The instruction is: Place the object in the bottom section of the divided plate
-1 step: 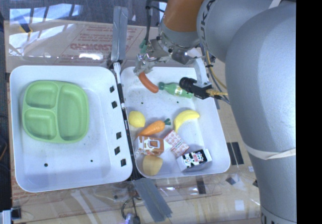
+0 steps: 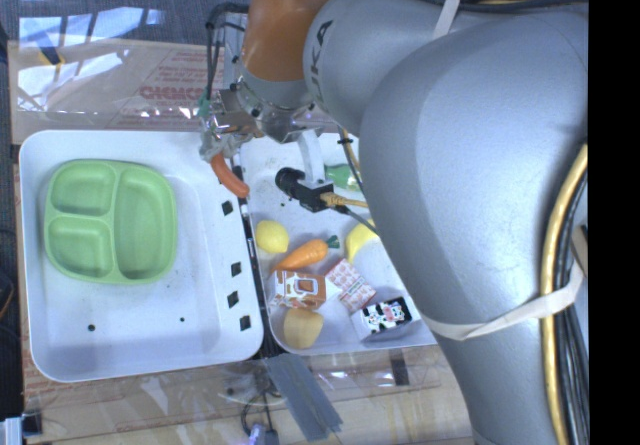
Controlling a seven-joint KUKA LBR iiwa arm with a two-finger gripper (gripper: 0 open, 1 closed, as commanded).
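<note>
My jaws (image 2: 222, 148) grip a small orange piece (image 2: 229, 176) over the divide between the bins; the green divided plate (image 2: 110, 221) lies in the left bin (image 2: 130, 343), open floor around it.

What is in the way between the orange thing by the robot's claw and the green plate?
Nothing visible. The small orange object sits at the gripper, above the ridge where the two bins meet. Between it and the green divided plate lies bare white floor of the left bin.
</note>
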